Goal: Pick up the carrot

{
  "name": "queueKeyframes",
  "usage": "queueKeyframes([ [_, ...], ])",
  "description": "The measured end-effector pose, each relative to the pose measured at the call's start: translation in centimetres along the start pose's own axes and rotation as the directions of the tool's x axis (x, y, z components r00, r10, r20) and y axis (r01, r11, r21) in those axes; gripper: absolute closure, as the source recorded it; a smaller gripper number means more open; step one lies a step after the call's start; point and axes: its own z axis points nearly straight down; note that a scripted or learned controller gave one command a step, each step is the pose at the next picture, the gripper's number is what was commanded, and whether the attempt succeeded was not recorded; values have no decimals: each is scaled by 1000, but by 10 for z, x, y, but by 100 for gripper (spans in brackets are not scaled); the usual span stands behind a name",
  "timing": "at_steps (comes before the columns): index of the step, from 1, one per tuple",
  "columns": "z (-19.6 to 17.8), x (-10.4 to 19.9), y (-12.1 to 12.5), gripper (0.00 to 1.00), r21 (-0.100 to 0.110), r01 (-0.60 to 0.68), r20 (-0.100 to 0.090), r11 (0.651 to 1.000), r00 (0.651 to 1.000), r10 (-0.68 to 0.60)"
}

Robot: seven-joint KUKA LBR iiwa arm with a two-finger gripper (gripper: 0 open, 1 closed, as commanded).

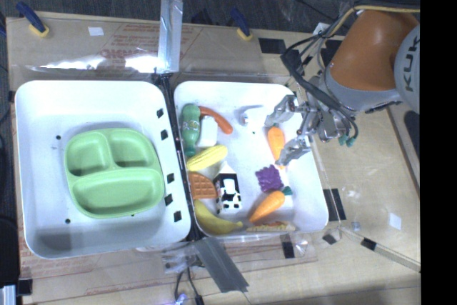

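Wooden bench [400, 225], two white bins [28, 153], gripper [285, 132] spread open around upright carrot [275, 141], right bin

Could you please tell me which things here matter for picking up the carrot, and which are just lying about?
For the job:
carrot between the fingers
second carrot
end effector
right bin

Lying about:
green divided plate
corn
banana
purple grapes
toy cow

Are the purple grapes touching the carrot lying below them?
Touching: the camera view shows the grapes meeting the leafy end of the lower carrot, with no gap.
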Motion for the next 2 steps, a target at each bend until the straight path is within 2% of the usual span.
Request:
queueKeyframes([
  [1, 126, -1, -10, 0, 1, -42, 3, 999, 999, 42],
  [2, 114, -3, -7, 100, 2, -33, 6, 999, 999, 33],
])
